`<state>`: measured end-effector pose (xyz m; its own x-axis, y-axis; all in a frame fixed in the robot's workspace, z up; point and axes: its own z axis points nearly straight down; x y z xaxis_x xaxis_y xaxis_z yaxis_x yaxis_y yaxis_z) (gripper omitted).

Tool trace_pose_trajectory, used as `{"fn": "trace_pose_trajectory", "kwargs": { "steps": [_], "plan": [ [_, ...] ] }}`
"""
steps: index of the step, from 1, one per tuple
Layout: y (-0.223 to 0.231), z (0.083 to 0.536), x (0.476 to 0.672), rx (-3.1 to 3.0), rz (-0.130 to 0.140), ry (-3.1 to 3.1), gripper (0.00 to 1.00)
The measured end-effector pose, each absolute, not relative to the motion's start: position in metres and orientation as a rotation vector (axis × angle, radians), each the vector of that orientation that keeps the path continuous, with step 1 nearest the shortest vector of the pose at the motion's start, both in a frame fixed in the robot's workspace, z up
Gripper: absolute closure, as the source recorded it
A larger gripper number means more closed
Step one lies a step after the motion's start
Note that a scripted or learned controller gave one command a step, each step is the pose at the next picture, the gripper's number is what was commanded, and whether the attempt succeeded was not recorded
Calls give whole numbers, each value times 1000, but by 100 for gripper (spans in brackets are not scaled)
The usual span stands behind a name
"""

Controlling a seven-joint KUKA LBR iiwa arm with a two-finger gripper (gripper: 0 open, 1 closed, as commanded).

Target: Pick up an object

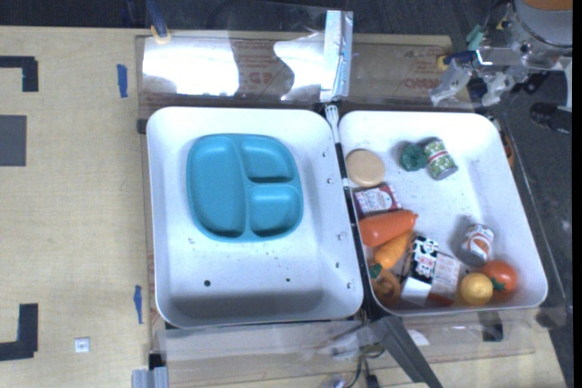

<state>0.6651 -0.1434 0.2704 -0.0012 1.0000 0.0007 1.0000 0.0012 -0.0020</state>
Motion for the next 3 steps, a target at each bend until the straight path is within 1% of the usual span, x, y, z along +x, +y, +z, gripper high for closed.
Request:
{"fn": "trace_pose_trajectory", "kwargs": {
  "steps": [1, 2, 3],
  "plan": [
    [-164, 412, 651, -2323, -12, -2133, 0],
    [-142, 266, 627, -2200, 10, -2231, 0],
    [-149, 107, 637, -2199, 11, -2229, 0]
  ]
}}
